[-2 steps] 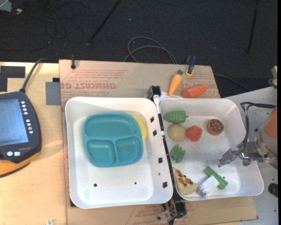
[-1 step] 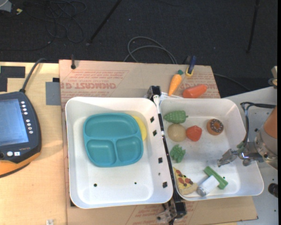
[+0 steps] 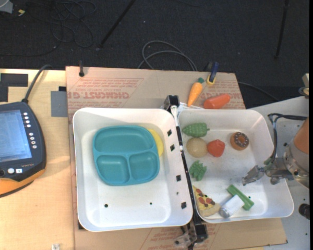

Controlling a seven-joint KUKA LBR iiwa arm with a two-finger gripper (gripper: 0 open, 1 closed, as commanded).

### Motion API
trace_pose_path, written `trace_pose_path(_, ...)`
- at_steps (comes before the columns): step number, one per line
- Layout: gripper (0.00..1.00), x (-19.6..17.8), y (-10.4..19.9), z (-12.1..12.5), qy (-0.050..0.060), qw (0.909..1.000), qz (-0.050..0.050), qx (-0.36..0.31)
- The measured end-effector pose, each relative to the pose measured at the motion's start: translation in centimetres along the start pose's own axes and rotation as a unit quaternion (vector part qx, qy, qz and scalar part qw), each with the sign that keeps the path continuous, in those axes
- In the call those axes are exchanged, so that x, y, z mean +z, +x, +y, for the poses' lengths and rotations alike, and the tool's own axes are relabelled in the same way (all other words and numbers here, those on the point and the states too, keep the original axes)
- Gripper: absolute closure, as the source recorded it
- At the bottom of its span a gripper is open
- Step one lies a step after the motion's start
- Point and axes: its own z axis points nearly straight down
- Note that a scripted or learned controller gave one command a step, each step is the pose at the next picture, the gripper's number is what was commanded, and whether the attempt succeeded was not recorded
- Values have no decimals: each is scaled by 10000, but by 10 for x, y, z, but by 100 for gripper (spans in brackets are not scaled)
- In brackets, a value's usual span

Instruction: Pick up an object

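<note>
Two white bins: we see a teal divided tray [image 3: 127, 155] in the left bin [image 3: 88, 202], toy foods in the right bin [image 3: 261, 120]. We find the gripper [image 3: 256, 174] released, holding nothing.

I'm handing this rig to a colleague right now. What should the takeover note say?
Gripper: low at the right bin's right side, holding nothing visible.
Right bin: corn, potato, tomato, donut, broccoli, pizza slice, green-and-white bottle.
Left bin: teal tray.
On the cardboard behind the bins: carrot, red pepper.
Done: nothing picked. Left: grasp and lift one object.
</note>
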Motion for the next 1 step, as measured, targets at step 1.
trace_pose_path(1, 0, 0, 0, 0, 0, 10000, 0, 0)
